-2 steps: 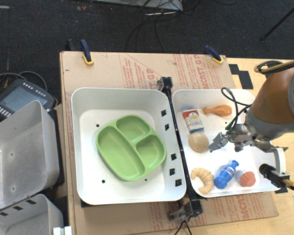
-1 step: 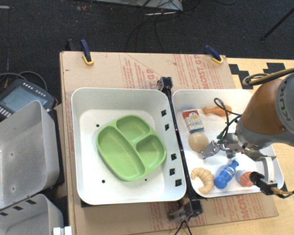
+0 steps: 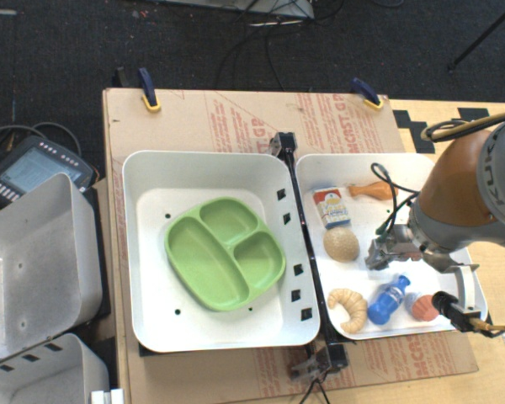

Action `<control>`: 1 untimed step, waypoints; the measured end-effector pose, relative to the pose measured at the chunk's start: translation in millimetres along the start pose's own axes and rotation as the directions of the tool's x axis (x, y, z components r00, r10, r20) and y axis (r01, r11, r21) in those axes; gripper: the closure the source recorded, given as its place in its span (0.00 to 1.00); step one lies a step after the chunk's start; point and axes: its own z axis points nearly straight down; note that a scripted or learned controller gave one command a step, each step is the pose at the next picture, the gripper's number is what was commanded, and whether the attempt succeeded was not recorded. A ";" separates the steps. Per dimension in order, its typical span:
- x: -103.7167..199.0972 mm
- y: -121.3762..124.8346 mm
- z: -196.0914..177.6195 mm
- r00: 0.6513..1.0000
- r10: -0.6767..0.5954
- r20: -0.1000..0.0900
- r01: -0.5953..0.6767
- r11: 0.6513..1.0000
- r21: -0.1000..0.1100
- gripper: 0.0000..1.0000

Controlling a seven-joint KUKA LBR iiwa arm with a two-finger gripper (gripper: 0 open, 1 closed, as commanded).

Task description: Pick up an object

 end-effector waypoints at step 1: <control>8.6 4.1 -46.9 1.000 -0.008 0.001 0.008 1.000 -0.004 1.00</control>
